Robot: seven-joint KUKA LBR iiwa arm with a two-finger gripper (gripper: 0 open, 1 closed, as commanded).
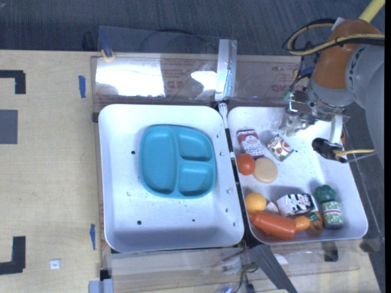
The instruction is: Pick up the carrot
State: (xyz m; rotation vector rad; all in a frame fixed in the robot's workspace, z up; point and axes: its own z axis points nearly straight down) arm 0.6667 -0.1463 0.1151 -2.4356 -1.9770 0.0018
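Carrot: I see the carrot [277, 224] lying in the right bin [356, 182], down against its near wall, at the bottom of the pile of toy groceries.
Gripper: my gripper [295, 122] hangs over the far end of that same bin, close to a small red-and-white carton [280, 148].
Grip state: the wrist hides the tip, so I cannot tell how it is set, and I see nothing caught in it.
Direction to target: the carrot lies toward the near wall from the tool and slightly left in the view, with most of the bin's length between them.
Long axis: it runs roughly along the near wall, thick end left, tapering right, tilted a little.
Neighbours: a yellow ball [256, 201] and a black-and-white carton [295, 204] sit just beyond it, and a green-lidded jar [331, 211] is near its tip.
My read: I expect to need a closing line set across that axis, coming straight down.
Risk: the wall leaves little room on the near side.
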